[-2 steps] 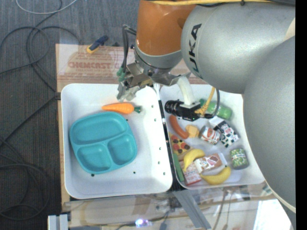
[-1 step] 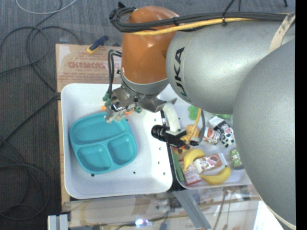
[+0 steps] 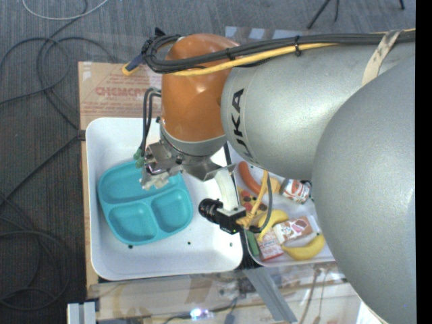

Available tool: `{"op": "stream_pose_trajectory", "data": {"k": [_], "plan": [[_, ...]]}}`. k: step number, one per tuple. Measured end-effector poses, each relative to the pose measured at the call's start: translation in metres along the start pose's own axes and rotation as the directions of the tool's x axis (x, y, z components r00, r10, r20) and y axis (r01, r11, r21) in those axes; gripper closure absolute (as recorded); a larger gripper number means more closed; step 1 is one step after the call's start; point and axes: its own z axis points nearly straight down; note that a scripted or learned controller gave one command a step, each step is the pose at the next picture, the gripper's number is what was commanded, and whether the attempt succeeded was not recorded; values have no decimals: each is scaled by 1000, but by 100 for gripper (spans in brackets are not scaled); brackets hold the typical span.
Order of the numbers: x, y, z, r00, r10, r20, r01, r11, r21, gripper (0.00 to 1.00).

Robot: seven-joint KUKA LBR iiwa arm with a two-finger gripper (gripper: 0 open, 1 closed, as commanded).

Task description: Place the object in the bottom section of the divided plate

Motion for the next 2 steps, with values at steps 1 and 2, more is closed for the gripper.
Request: {"op": "stream_pose_trajectory", "data": {"k": [1, 2], "plan": [[0, 0, 0, 1000, 1, 0, -1, 1000, 0, 0], [0, 0, -4, 1000, 0, 0, 0, 1000, 10, 100]]}}
